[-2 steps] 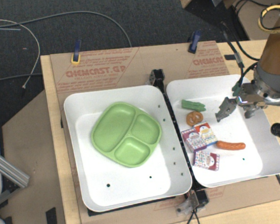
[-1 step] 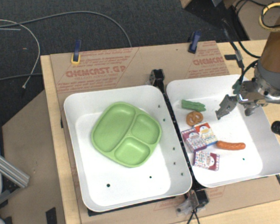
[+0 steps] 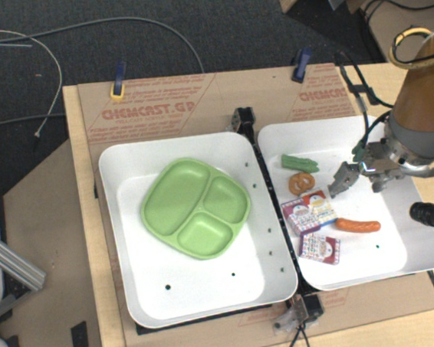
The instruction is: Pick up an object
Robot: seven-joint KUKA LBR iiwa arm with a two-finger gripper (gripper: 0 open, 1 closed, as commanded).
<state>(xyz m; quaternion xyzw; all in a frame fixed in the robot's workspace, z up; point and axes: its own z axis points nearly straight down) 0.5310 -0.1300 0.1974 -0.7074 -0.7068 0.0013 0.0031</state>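
Observation:
The right bin (image 3: 411,260) holds several small items. A green pod-shaped piece (image 3: 299,163) lies near its back left, with a brown ring-shaped piece (image 3: 303,183) just in front of it. Two small printed packets (image 3: 308,213) (image 3: 320,248) sit along the bin's left side. An orange sausage-shaped piece (image 3: 357,226) lies in the middle. My gripper (image 3: 348,178) hangs over the bin's middle, right of the brown ring and above the orange piece. I see nothing held in it.
The left bin (image 3: 117,172) carries a green divided plate (image 3: 196,207). A black clamp (image 3: 243,118) sits between the bins at the back. The grey arm with its orange band (image 3: 423,97) covers the right bin's right side. Cables run along the bench's back right.

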